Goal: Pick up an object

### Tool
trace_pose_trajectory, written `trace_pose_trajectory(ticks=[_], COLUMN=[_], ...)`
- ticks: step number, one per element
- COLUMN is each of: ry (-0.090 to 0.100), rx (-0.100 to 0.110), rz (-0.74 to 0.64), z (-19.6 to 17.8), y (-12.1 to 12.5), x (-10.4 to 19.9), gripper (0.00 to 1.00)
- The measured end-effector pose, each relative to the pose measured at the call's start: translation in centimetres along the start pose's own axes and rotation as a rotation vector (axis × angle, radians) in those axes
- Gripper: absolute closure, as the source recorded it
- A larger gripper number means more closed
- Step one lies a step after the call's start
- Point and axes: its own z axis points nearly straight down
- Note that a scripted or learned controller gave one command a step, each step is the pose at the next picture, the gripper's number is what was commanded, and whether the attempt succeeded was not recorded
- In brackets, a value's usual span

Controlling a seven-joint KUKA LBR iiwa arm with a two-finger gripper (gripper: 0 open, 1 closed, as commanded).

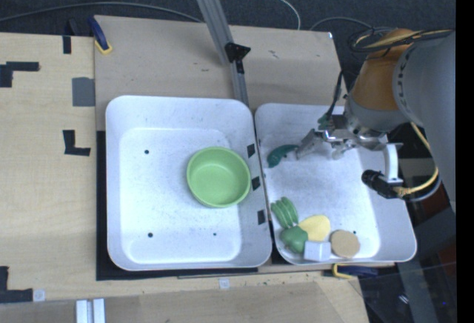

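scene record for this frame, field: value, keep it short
left bin: holds a green bowl, upright, right of centre
right bin: teal object near its upper left; green items, yellow piece, pale block and tan disc clustered at its near edge
arm: reaches in from the right over the right bin
hand: tip next to the teal object; grasp cannot be told
pole: slants down to the bins' shared edge
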Motion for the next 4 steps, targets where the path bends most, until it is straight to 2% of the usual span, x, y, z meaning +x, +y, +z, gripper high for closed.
trace_pose_trajectory(ticks=[1,3,4], ry=[0.000,-0.002,-0.002], rx=[-0.004,-0.013,-0.011], rz=[0.000,0.000,0.000], z=[-1.3,-13.9,-18.6], y=[0.1,0.6,0.7], x=[0.0,0.0,0.0], gripper=[1.00,1.00,1.00])
